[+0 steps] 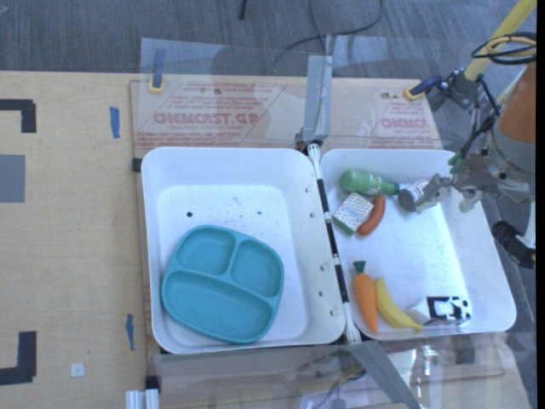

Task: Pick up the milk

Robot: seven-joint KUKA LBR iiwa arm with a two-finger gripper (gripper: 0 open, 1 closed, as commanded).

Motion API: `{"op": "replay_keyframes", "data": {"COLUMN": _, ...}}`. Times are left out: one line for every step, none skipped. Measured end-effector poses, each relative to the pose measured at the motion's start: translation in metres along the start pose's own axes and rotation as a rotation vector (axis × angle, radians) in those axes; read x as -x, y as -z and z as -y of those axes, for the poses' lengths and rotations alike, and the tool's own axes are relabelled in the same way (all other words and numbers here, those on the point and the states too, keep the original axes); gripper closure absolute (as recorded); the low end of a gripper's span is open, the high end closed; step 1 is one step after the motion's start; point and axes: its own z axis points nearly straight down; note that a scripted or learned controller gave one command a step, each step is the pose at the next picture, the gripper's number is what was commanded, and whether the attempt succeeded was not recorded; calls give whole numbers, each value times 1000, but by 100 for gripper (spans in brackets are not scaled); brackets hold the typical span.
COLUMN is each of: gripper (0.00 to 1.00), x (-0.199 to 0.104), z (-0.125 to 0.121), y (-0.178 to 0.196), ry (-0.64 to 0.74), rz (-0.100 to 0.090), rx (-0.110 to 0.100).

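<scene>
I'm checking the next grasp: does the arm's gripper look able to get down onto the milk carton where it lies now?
Probably yes. The milk carton lies by itself in the right bin's near corner, apart from the banana, with nothing lying on it. The gripper hangs over the same bin.

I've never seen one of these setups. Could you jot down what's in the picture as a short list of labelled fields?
left bin: holds a teal divided plate
right bin: green bottle, small carton, sausage, carrot, banana, black-and-white milk carton
milk position: near corner of the right bin, lying apart from the banana
gripper: at the bin's far end by the green bottle, away from the milk
</scene>
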Motion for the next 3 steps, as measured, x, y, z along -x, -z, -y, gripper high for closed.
{"op": "replay_keyframes", "data": {"gripper": 0, "x": 18, "z": -45, "y": 70, "ry": -63, "rz": 2, "rx": 3}}
{"op": "replay_keyframes", "data": {"gripper": 0, "x": 41, "z": 85, "y": -51, "ry": -6, "rz": 0, "rx": 0}}
{"op": "replay_keyframes", "data": {"gripper": 0, "x": 19, "z": 46, "y": -129, "ry": -59, "rz": 2, "rx": 8}}
